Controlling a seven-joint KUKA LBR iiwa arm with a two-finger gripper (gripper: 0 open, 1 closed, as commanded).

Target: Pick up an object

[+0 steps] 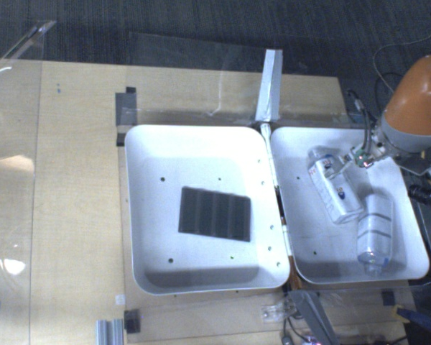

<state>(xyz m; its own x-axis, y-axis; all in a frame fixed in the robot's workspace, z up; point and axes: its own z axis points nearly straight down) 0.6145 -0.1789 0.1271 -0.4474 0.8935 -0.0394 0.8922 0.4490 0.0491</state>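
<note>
Here, two shallow white bins sit side by side on a pale wooden bench. The left bin (pixel 140 192) fills the centre of the frame and carries a dark ribbed rectangular pad (pixel 215 213) lying flat a little below its middle, well apart from every wall. The right bin (pixel 302 254) holds two clear plastic bottles. One bottle (pixel 332 186) lies tilted in the upper middle of that bin, its labelled body running down and to the right; the other bottle (pixel 375 230) lies just beside it toward the lower right, its end near the bin's lower right corner, and the two look to be touching or nearly so. The arm, with its orange band (pixel 415 106) at the right edge of the frame, reaches in over the upper right of the right bin, and the gripper (pixel 362 157) sits low just beside the upper end of the tilted bottle. How far its fingers are spread, and whether they have hold of anything, I cannot tell, as they are too small and blurred here.
</note>
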